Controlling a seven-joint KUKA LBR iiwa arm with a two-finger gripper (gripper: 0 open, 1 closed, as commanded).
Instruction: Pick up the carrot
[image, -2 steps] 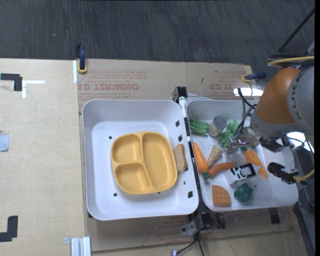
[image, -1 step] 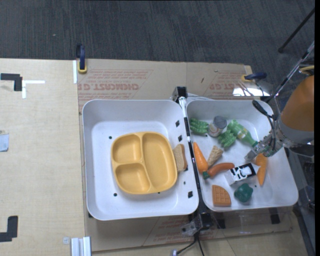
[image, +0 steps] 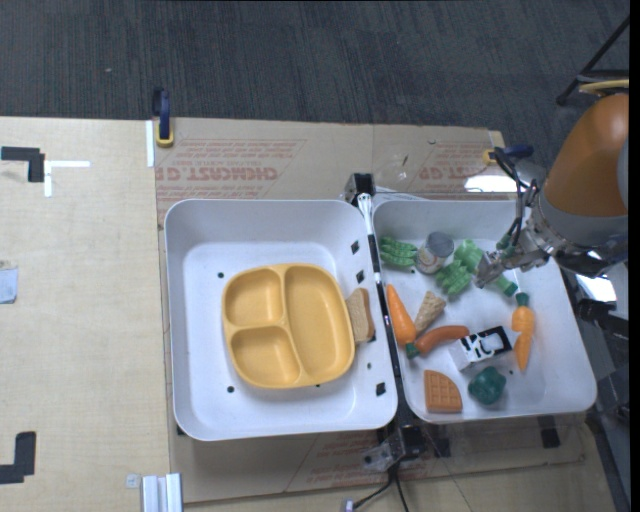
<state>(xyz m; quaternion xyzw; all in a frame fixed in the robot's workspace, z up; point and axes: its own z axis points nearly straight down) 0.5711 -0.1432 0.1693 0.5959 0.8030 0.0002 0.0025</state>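
Carrot (image: 400, 314): we see it lying in the right bin (image: 570, 330), near the left wall, beside a hot dog (image: 440, 339).
Claw (image: 497, 268): low over the right bin's upper part, well apart from the carrot; open or clenched, we cannot tell.
Left bin (image: 190, 330): holds a yellow plate (image: 288, 325).
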